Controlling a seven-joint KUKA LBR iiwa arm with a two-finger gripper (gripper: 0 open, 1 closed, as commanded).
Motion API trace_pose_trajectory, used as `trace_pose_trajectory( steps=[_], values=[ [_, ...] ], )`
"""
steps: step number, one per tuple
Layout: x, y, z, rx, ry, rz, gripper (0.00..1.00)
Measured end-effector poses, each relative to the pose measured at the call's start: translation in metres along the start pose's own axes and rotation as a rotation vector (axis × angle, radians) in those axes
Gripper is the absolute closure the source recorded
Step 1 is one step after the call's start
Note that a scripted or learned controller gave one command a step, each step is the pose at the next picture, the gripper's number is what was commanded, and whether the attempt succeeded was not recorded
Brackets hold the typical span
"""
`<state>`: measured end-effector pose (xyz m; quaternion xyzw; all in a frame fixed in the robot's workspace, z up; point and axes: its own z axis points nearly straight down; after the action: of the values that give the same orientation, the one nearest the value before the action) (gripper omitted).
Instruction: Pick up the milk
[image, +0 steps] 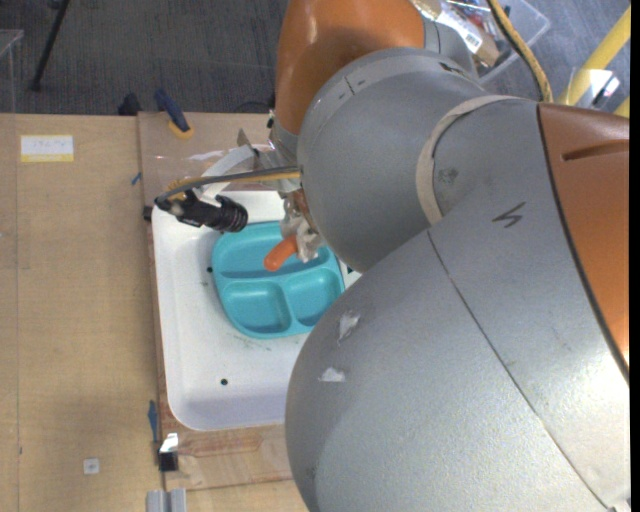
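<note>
My gripper (300, 238) hangs over the far right part of a teal divided plate (262, 300), which lies in the left white bin (190, 340). A small orange piece (279, 257), shaped like a carrot, sits tilted right at the gripper's tip, over the plate's upper compartment. I cannot tell whether it is held or only touched. The bulky grey arm (430, 300) covers the right half of the view and hides the rest of this bin and the bin beside it.
The bin's white floor shows left of and below the plate. The wooden bench (70, 330) stretches to the left, with a white label (46, 148) at its far corner and a blue clip (176, 122) at the back.
</note>
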<state>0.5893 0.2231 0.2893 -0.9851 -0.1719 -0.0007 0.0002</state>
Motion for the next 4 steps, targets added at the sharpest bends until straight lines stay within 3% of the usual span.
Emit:
trace_pose_trajectory(
  steps=[1, 2, 3, 4],
  values=[
    [0.000, 0.000, -0.001, 0.000, 0.001, 0.001, 0.00],
    [-0.051, 0.009, 0.069, 0.002, -0.005, 0.026, 0.00],
    [-0.099, -0.039, 0.198, 0.002, 0.011, 0.035, 0.00],
    [-0.099, -0.038, 0.198, 0.002, 0.012, 0.079, 0.00]
  ],
)
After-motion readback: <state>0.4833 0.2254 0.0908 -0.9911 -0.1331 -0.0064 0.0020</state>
